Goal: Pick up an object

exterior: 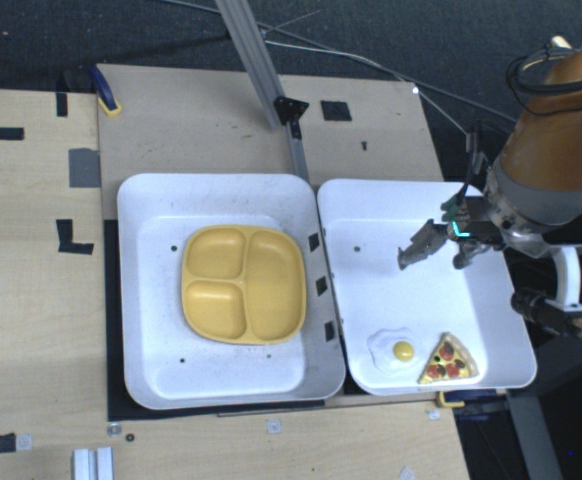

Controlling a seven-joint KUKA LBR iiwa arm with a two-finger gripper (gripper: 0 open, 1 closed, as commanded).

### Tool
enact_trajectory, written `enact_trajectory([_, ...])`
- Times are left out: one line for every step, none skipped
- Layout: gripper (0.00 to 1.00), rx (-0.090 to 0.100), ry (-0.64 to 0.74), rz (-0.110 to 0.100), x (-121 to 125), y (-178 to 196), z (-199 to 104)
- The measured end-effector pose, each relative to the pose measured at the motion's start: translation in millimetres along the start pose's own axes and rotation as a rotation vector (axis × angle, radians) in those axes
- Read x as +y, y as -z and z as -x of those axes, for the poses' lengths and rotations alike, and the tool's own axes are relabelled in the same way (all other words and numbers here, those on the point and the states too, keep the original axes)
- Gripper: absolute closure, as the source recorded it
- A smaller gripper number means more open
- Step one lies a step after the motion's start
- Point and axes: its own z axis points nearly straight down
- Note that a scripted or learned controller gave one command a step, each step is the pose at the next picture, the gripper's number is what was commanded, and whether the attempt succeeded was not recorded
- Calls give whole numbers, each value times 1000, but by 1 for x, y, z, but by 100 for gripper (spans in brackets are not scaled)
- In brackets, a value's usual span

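1. The near edge of the surface carries the front rims of two shallow white bins set side by side.
2. The right bin holds two items at its near edge. A toy fried egg, white with a yellow yolk, lies flat near the middle of that edge. A toy pizza slice lies just beside it, toward the near right corner of the bin, with its point facing away from the near edge. The two items sit close together; contact between them cannot be confirmed.
3. The left bin holds a yellow divided plate with three compartments. The plate rests flat at the centre of the bin floor, well apart from all four bin walls.
4. The tool is positioned over the middle of the right bin, toward its right wall. Its two dark fingers are spread, with a visible gap and nothing between them. The tool is well apart from the egg and the pizza slice, both of which lie nearer the front edge.
5. The arm, grey with an orange band, enters from the right side of the surface, above the right wall of the right bin.
6. A grey metal bar runs at a slant from the far edge of the surface down to the junction between the two bins.
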Motion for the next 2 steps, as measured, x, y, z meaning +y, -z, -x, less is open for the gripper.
enact_trajectory([0,0,0,1,0,0,0])
enact_trajectory([0,0,-1,-4,-7,-61,-2])
